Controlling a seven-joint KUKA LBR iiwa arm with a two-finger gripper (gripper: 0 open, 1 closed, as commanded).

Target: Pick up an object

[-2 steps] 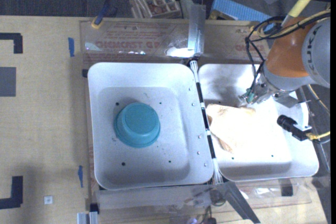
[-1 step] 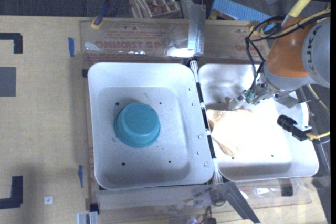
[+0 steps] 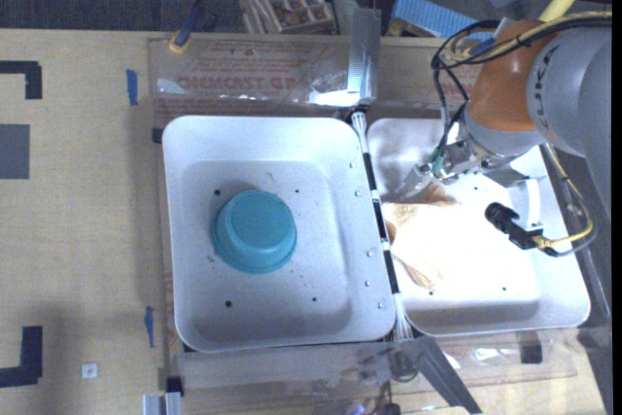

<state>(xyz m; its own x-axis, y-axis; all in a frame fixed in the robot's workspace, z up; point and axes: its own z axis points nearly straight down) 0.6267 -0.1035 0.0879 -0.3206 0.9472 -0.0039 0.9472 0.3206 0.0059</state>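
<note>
Left bin (image 3: 185, 238) holds a teal bowl (image 3: 255, 230), upside down, near the middle. Right bin (image 3: 554, 306) holds a tan cloth-like thing (image 3: 428, 238), washed out by glare. Arm (image 3: 544, 83) comes in from the right, its gripper (image 3: 442, 165) low at the cloth's upper edge. Can't tell the claw's opening or whether it holds anything.

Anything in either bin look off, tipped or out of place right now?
One thing: the blue bowl in the left bin sits upside down, base up. In the right bin, a tan, crumpled-looking item lies loosely below the end effector; glare blurs its outline.
</note>
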